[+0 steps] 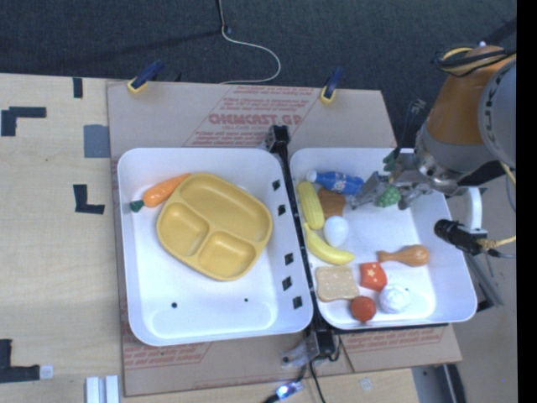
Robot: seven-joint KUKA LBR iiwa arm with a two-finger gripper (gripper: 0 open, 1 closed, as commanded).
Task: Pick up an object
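The right bin [453,305] serves as the landmark. Its near rim and right wall are bare, and a stretch of open white floor lies in its middle, between the items along its left wall and the drumstick [404,256] toward its right side. Along the left wall lie a corn cob [310,205], a white egg [336,228] and a banana [327,250]; at the far left corner lies a blue bottle [337,180] with a brown piece [331,201] just below it. Near the front edge sit a bread slice [337,284], a red tomato [362,309], a red pepper piece [373,274] and a white lumpy item [394,297]. To the left of this bin, the left bin [134,250] holds a yellow divided plate [215,223] and a carrot [161,191], with open floor toward its front.

The hand [388,193] hangs over the far right part of the right bin, reaching in from its right wall. A small green broccoli-like object [388,197] sits right at its fingers, which appear closed around it, though the view is too small to be sure of a firm grip.
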